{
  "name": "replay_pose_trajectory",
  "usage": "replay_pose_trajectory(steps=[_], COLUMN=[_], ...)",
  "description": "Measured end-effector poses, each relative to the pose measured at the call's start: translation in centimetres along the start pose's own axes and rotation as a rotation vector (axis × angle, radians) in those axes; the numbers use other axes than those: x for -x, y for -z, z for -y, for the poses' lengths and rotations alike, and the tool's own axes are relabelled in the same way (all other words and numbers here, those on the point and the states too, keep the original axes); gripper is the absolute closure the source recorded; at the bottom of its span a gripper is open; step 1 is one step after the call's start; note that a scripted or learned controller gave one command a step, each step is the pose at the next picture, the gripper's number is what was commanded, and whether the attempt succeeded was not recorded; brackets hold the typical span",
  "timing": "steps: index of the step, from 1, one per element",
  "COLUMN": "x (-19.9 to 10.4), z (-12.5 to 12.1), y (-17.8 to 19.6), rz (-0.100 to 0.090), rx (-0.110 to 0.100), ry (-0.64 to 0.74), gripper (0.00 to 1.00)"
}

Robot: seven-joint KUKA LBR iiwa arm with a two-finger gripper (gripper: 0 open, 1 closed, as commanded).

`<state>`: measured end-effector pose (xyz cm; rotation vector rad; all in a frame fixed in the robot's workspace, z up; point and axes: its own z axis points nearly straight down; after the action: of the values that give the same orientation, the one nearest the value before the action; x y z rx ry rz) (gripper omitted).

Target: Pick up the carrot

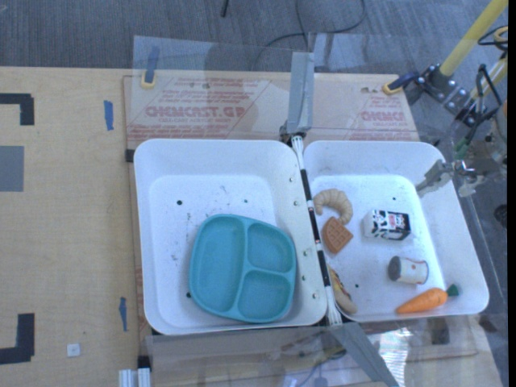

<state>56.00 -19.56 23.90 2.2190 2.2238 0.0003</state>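
The carrot (422, 300) is orange with a small green top at its right end. It lies on its side in the front right corner of the right bin (367, 172), tip pointing left, close to the bin's front wall. Nothing touches it or covers it.
Sharing the right bin are a croissant (334, 203), a waffle-like biscuit (337, 235), a small milk carton (388, 224), a pale cylinder (409, 269) just above the carrot, and a tan piece (343, 293) by the divider. A teal divided plate (243, 268) lies in the left bin (210, 172).
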Motion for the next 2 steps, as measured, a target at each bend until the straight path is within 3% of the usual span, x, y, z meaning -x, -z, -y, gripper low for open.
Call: replay_pose_trajectory(steps=[1, 2], x=[0.6, 2.1], z=[6.7, 7.6], y=[-9.8, -14.4], rz=[0.0, -0.003], rx=[0.0, 0.004], ry=[0.109, 0.142], gripper=[0.0, 0.0])
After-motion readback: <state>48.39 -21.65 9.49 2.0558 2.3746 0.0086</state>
